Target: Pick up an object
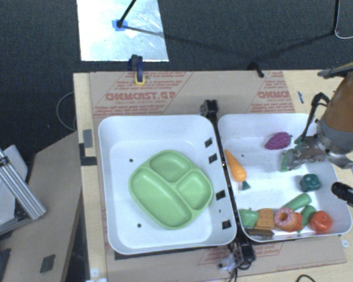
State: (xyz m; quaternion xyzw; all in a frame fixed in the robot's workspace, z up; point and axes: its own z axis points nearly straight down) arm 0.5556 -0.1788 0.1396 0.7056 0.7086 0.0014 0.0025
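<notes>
Purple grape bunch [278, 140] lies in right bin [259, 189], near back, just left of hand [291, 160]. Looks like light, bumpy toy; probably hard, maybe slippery. Best grab across middle. Long side runs left to right, fat end left. Can't tell if hand open or closed; nothing seen in it. Carrot [235, 166] near bin's left wall. Green plate [170, 189] in left bin [120, 187].

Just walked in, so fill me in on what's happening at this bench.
The arm reaches in from the right, its gripper low over the right bin, just below the purple grapes. Nothing shows between its fingers. A carrot, a donut, a tomato and other toy food lie there. The left bin holds a green plate.
</notes>
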